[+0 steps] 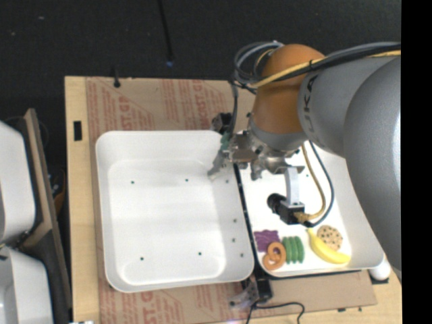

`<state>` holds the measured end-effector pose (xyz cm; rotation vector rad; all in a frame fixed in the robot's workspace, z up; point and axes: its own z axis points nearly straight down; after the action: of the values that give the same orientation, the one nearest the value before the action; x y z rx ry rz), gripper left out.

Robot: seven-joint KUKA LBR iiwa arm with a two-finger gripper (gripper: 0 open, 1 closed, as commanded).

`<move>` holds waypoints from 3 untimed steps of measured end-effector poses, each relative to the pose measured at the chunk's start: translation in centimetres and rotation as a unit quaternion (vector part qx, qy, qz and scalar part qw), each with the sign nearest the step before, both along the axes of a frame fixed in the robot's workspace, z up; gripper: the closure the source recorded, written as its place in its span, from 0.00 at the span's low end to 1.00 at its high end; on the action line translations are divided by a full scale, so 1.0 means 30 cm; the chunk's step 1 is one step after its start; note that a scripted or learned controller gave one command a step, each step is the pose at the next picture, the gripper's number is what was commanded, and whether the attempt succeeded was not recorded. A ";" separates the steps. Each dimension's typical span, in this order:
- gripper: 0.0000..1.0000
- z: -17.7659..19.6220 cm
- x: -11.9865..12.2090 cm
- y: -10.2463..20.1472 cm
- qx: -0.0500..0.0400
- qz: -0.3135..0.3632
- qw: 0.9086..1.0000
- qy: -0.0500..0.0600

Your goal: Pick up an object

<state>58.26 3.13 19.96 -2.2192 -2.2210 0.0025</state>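
Toys sit in the right bin's near corner; I can't tell the gripper's state.
Near to far I see: banana (329, 251), cookie (329, 235), pretzel (275, 256), green piece (293, 248), purple piece (266, 237), then gripper (229, 155) over the divide between the right bin (358, 238) and the left bin (162, 208).

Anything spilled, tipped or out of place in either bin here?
Nothing stands out. The toys sit bunched at the near end of the right bin: purple piece, orange ring, green piece, banana, cookie. Nothing lies outside it.

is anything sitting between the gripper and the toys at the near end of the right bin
Nothing visible. The gripper sits at the far end over the rim between the bins; bare bin floor separates it from the purple piece, donut and banana.
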 end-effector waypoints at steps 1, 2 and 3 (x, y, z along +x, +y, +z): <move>0.00 0.119 -0.092 -0.170 -0.001 -0.003 1.000 -0.003; 0.00 0.071 -0.187 -0.313 -0.001 -0.003 1.000 -0.001; 0.00 -0.266 -0.160 -0.681 -0.001 -0.005 1.000 0.003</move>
<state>53.46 -17.30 11.96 -2.2274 -2.2075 0.0112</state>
